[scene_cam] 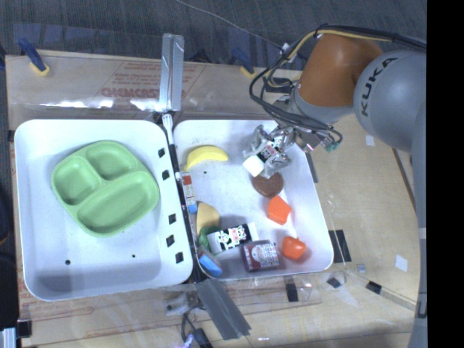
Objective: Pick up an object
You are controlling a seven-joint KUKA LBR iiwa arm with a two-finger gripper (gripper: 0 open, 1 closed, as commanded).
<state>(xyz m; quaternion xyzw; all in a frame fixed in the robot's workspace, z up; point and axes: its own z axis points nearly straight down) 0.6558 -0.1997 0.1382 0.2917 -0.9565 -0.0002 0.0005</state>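
Yellow banana (206,155) lies approx left-right, near hand (267,153).

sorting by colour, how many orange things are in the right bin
2: an orange block at the bin's middle right, and a rounder orange piece just below it near the front-right corner. Others may hide under clutter.

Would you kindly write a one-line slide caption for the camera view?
KUKA arm's tool low over the right bin, above a brown cookie among toy foods; green divided plate in the left bin.
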